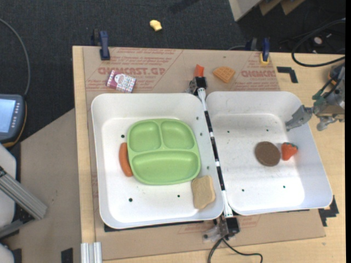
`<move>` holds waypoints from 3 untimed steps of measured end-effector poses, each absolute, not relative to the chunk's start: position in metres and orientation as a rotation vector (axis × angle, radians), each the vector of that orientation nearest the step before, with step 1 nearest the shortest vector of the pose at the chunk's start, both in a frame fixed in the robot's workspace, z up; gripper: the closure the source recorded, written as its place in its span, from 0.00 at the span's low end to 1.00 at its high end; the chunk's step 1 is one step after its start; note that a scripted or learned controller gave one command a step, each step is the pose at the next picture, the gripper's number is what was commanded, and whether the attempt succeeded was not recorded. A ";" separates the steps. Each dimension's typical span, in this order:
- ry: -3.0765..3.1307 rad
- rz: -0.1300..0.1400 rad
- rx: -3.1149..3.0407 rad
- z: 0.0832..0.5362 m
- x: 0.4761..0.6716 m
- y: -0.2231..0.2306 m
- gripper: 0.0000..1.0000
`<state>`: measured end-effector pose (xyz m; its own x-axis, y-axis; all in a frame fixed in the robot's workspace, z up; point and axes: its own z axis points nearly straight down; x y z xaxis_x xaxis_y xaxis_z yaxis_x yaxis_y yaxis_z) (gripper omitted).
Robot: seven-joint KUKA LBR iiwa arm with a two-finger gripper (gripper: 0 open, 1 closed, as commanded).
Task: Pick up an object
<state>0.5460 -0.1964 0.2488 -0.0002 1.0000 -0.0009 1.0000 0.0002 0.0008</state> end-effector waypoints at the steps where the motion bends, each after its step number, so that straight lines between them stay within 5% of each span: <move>1: 2.223 0.000 2.216 0.189 0.596 -0.190 0.00; 2: 2.232 -0.006 2.225 0.095 0.582 -0.154 0.00; 3: 2.239 0.015 2.229 0.085 0.547 -0.181 0.00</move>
